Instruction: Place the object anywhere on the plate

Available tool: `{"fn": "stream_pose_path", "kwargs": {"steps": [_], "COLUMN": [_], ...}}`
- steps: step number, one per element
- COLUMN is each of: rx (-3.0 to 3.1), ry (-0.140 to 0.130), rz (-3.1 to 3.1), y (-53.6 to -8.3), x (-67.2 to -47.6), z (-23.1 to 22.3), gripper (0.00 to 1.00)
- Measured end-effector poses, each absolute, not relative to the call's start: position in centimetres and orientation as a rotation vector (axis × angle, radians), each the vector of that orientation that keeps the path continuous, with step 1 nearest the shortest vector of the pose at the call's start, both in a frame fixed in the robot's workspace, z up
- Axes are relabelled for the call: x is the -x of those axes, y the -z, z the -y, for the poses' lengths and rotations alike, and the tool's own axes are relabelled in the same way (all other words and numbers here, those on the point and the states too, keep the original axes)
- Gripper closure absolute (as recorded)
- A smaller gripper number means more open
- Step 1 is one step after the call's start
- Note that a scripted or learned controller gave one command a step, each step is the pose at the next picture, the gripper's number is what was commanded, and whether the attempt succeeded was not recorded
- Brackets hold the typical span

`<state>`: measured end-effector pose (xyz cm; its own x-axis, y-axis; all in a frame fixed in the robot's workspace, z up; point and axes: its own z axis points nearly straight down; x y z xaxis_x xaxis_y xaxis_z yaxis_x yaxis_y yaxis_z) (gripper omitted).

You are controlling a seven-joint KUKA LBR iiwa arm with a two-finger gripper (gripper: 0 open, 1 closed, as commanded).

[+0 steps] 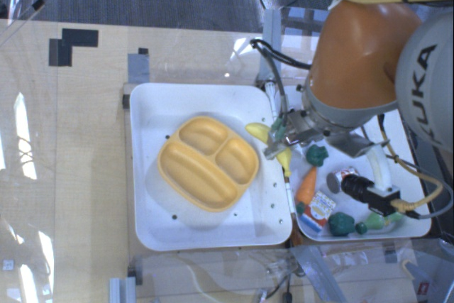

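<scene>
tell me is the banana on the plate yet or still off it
Off it. The banana lies at the bin divider under the end effector, right of the yellow plate, whose compartments hold nothing.

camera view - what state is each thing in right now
plate: upright in the left bin, nothing on it
banana: lying at the left bin's right edge, off the plate
carrot: lying in the right bin
gripper: low over the banana, grip unclear

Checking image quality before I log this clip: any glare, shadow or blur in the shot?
Camera view: glare streaks cross the bench at left; the yellow plate casts a soft shadow on the left bin; the end effector looks slightly blurred; the orange arm band shows a mild sheen.
</scene>
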<state>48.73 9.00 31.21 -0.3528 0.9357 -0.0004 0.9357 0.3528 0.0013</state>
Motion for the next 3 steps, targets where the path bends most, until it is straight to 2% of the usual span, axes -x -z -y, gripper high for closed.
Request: {"fn": "stream_pose_path", "kwargs": {"steps": [1, 2, 3], "rx": [-1.748, -1.717, -1.674], "ry": [-0.002, -0.001, 0.0], "rz": [-2.606, -2.629, -2.656], "y": [-31.8, -31.9, -30.4], "x": [-54.9, -52.2, -54.3], "z": [-8.3, -9.4, -3.0], "gripper": [1.0, 1.0, 1.0]}}
